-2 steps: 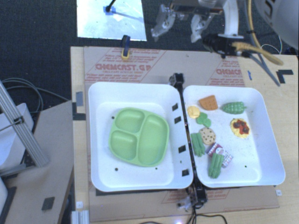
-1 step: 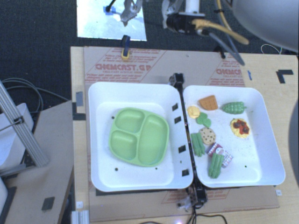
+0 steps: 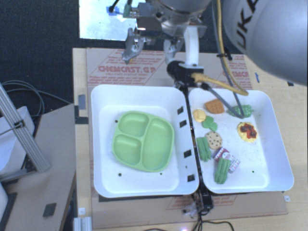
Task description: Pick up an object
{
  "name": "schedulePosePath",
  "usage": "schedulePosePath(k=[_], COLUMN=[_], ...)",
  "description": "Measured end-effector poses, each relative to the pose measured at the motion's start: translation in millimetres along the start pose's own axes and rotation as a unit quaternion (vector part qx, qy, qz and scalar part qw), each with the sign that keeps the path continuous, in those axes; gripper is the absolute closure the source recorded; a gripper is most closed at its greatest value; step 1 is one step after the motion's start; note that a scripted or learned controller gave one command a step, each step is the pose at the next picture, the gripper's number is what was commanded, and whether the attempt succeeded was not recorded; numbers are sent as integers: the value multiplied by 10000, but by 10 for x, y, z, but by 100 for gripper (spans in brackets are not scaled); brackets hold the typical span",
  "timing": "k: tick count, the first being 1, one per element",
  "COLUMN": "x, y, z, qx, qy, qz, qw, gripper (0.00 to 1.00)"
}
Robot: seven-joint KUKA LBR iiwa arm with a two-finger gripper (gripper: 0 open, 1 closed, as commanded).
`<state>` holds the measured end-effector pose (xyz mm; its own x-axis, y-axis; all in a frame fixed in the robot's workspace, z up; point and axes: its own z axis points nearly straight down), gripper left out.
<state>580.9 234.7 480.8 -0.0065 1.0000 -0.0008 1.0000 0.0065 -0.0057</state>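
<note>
Red letters on the brown board (image 3: 144, 69) under the bins say "CHEMCAST", with more red writing at the board's right end that is too cut off to read. Big dark letters "UKA" show on the grey arm (image 3: 262, 20) at the upper right.

The arm comes in from the upper right and hangs over the top middle of the picture. Its claw (image 3: 150, 48) points down above the board, just past the top edge of the left bin (image 3: 103, 143). Its two fingers are spread apart with nothing between them.

A green tray (image 3: 143, 141) lies in the left bin. The right bin (image 3: 272, 170) holds toy food: a pizza (image 3: 247, 132), a cookie (image 3: 213, 139), green beans (image 3: 222, 170) and a yellow piece (image 3: 199, 115).
</note>
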Motion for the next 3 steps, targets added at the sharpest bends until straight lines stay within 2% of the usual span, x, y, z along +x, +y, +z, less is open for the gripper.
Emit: schedulePosePath(k=[1,2,3], x=[-9,-12,12], y=[333,625,-588], z=[-578,-545,-220], qx=[-72,-47,-8], qy=[17,7,12], qz=[25,31,-13], qw=[10000,10000,10000], gripper=[0,0,0])
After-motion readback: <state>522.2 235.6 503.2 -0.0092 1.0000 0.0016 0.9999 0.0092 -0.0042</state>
